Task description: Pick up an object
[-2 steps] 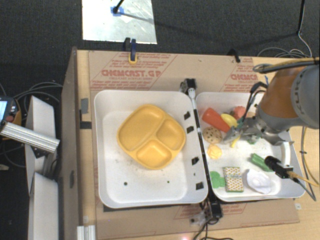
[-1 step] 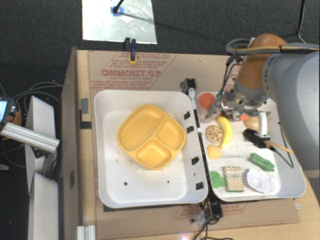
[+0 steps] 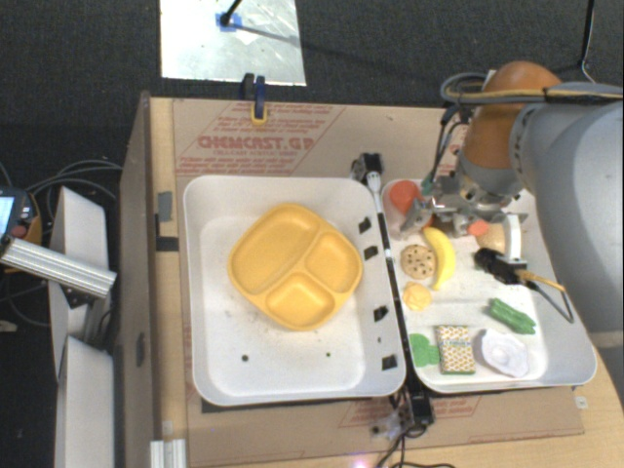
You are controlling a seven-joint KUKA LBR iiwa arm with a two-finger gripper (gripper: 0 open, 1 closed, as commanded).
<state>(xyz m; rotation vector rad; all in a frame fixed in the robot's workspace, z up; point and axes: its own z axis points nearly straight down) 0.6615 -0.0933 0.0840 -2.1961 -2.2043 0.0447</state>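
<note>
Yellow banana (image 3: 441, 256), long axis top-to-bottom

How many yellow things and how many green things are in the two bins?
Yellow: 3 (plate, banana, small disc)
Green: 2 (front green piece, right green piece)
Total: 5

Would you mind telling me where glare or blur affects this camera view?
Camera view: the shiny sheet at the top throws bright glare; the arm at right looks soft-edged; the yellow plate is evenly lit.
</note>
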